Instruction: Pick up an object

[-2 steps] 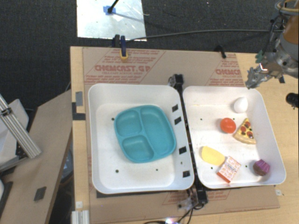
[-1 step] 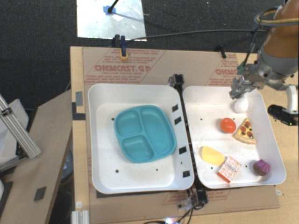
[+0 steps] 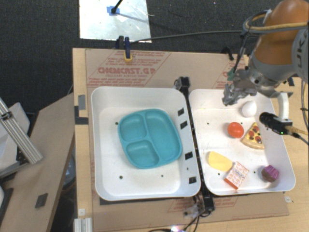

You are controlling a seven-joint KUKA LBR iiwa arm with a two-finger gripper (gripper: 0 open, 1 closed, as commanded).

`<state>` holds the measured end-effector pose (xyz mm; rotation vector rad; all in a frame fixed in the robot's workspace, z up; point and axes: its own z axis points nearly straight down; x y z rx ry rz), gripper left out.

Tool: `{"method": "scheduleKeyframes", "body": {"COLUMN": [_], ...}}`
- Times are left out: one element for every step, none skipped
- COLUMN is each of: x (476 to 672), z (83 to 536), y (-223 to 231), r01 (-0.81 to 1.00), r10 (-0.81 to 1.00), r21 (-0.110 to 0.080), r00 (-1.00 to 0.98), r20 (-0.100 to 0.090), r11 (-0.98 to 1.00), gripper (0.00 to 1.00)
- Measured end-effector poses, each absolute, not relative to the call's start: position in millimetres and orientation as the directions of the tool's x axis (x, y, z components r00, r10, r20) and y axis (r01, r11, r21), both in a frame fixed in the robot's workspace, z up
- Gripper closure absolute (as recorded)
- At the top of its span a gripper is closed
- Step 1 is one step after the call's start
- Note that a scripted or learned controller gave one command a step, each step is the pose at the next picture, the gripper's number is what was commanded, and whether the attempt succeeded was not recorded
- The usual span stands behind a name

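We see the claw (image 3: 232, 96) low over the far edge of the right bin (image 3: 210, 129), hanging from the grey arm (image 3: 277, 42) that reaches in from the right; we cannot tell whether it is clenched or released. Just beside it, toward the bin's far right corner, lies a white egg (image 3: 248, 108). Nearer the middle sit a red tomato (image 3: 235, 130) and, just beside that, a pizza slice (image 3: 254, 136). Toward the near edge we find a yellow piece (image 3: 219, 161) touching a red-and-white packet (image 3: 237, 175), with a purple item (image 3: 270, 173) in the near right corner. The left bin (image 3: 108, 129) carries a teal divided plate (image 3: 149, 137) at its centre. Both bins rest on the table (image 3: 145, 64).
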<state>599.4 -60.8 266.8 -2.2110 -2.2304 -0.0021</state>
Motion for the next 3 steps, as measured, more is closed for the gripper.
{"method": "scheduleKeyframes", "body": {"x": [576.4, 554.0, 540.3], "z": [267, 243, 228], "y": [-15, 34, 76], "r01": [1.000, 1.000, 1.000], "r10": [1.000, 1.000, 1.000], "r21": [0.000, -0.002, -0.001], "r00": [-0.008, -0.009, -0.008], "r20": [0.001, 0.002, 0.002], "r11": [0.008, 0.009, 0.008], "gripper": [1.00, 1.00, 1.00]}}
